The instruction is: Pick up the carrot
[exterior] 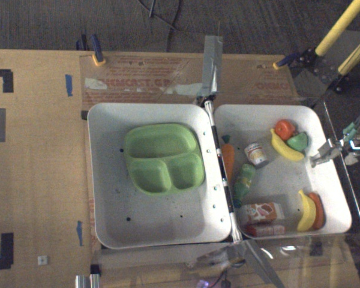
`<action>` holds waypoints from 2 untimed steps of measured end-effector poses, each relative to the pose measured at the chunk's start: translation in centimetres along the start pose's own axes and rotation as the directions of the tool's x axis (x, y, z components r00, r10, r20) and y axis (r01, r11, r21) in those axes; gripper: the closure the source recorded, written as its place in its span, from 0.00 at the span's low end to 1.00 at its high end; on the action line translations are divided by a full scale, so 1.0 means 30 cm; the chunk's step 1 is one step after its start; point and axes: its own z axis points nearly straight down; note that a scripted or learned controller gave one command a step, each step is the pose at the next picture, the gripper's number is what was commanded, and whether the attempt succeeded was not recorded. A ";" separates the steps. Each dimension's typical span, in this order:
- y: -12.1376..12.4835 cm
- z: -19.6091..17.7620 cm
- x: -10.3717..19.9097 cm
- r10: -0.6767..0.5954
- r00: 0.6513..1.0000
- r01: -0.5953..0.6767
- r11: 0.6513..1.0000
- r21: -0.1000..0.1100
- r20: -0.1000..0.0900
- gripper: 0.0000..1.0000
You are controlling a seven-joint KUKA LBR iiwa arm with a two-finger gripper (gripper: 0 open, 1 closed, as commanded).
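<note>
The carrot (228,161) is orange with a small green top. It lies lengthwise against the left wall of the right bin (324,188), top end pointing away. A pale metallic part that looks like my gripper (325,154) pokes in over the right bin's right rim. It is far to the right of the carrot, beside a yellow banana (286,149), and nothing shows in it.
Near the carrot are a small can (256,153) and a green bottle (244,182). A red fruit (284,128), a green pepper (298,141), a second banana (306,212) and two boxes (262,211) fill the rest of the bin. A green divided plate (164,158) sits in the left bin (108,215).
</note>
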 end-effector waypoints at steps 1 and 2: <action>-0.001 0.000 -0.063 0.054 0.999 -0.054 0.999 0.000 0.000 0.00; -0.004 0.208 -0.063 -0.125 0.992 0.125 0.992 0.003 -0.004 0.00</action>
